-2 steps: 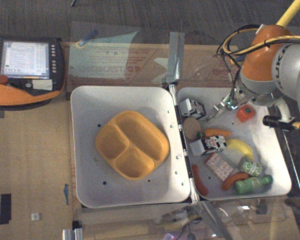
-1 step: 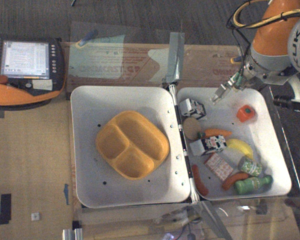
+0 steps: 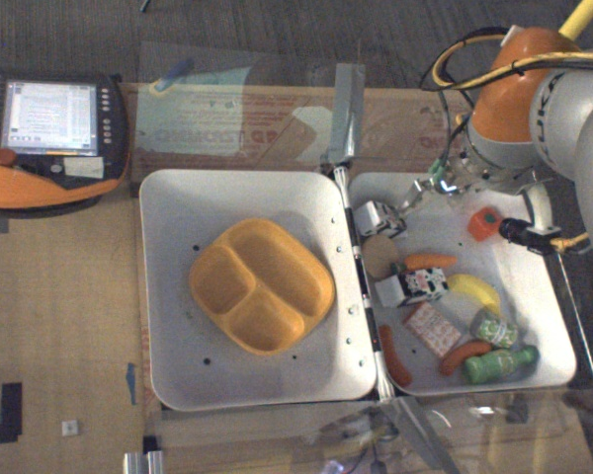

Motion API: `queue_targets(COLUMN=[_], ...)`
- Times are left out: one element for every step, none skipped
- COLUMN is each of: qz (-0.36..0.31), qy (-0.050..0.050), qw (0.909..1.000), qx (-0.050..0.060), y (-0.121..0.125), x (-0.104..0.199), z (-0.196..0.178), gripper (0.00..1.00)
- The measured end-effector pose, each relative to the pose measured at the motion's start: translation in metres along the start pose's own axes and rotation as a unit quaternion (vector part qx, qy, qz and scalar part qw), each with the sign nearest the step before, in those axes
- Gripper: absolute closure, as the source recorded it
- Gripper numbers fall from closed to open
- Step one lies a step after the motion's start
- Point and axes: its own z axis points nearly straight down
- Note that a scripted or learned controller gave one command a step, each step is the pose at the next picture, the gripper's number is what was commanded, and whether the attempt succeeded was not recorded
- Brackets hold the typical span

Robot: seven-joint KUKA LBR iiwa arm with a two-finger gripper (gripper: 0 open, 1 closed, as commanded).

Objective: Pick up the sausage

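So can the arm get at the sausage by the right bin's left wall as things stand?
Probably yes: the sausage lies uncovered on top, though tight against the bin wall, which may crowd the gripper.

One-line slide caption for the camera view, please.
Gripper at the right bin's upper-left corner; sausage lies by its left wall.

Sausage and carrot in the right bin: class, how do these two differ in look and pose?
The sausage is reddish-brown; the carrot is brighter orange. The sausage lies nearly lengthwise along the bin's left wall, near its front corner; the carrot lies crosswise, further back, just above the small cow-print carton. Both are slim, elongated toy foods lying flat.
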Motion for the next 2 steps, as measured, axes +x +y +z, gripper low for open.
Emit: queue_targets(qz=[0.000,0.000], qy=[0.000,0.000], qw=[1.0000,1.0000], qx=[0.001,0.001], y=[-0.0007,-0.0009], x=[-0.0003,-0.0003], z=[0.0011,0.0013], gripper=[0.00,0.00])
